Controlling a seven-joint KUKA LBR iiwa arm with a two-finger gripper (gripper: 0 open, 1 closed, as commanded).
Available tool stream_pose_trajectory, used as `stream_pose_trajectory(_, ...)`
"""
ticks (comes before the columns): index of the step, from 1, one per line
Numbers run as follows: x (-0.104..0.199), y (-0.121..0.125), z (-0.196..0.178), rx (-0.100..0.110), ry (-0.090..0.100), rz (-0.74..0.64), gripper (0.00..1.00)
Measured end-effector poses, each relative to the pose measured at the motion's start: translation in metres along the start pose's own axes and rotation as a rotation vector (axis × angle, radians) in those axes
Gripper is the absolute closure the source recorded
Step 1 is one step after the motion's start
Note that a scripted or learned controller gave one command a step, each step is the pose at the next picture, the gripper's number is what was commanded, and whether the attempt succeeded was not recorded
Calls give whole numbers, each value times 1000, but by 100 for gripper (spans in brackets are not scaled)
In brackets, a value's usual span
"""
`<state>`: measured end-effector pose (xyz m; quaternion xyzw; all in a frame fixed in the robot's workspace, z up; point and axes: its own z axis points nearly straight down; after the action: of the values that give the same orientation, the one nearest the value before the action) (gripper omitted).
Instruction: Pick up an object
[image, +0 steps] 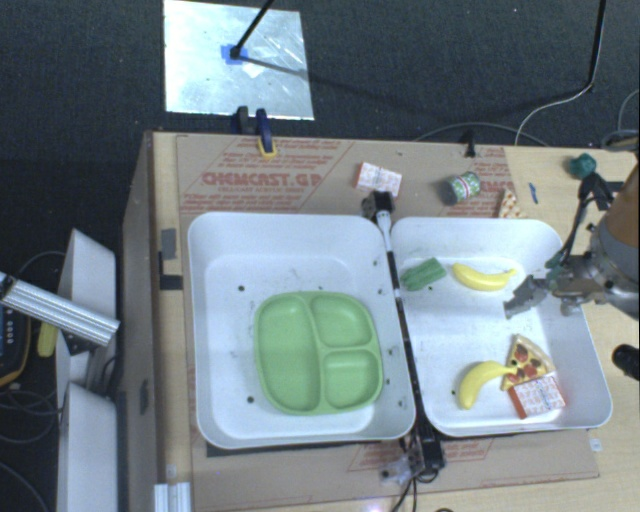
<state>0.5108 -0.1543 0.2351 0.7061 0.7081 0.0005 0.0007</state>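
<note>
Bench, right bin (575, 415): claw (520, 299) near right wall, spread unclear; banana (483, 277) just left, apart.

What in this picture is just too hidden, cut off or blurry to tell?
- Gripper, camera view: small and blurred over the right bin; open or shut cannot be told.
- Arm: cut off by the right edge.
- Red box: print too small to read.
- Lower banana: its right end lies under the pizza slice toy.
- Small can beyond the bins: label too small to read.
</note>
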Motion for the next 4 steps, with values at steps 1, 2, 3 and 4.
stream_pose_trajectory(1,58,9,75,2,1,-1,0)
stream_pose_trajectory(2,33,115,144,-1,-1,1,0)
stream_pose_trajectory(3,-25,81,58,-4,-4,2,0)
stream_pose_trajectory(4,-29,126,119,0,0,-1,0)
